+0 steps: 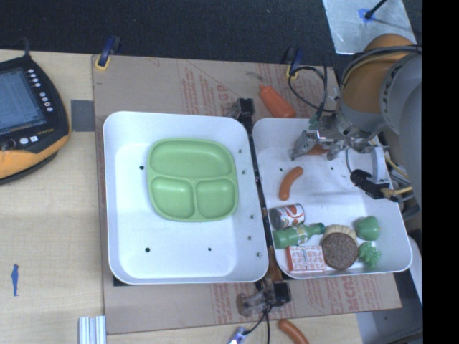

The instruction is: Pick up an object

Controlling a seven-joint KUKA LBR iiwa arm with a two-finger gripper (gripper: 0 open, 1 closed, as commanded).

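Note:
The right bin (324,136) holds the loose objects. An orange-brown sausage (290,182) lies near its middle. Along its front edge are a small can (290,215), a green bottle (297,233) lying on its side, a red and white box (307,258), a round brown patty (338,249), a green pepper (367,228) and a small green vegetable (369,254). My gripper (307,147) hangs low over the far part of this bin, up and to the right of the sausage and apart from it.
The left bin (122,213) carries a green divided plate (192,178). An orange carrot (276,102) lies on the cardboard behind the right bin. Another sausage (294,330) lies in front of the bins. A teach pendant (29,113) rests at far left. Cables trail from the arm's wrist (373,181).

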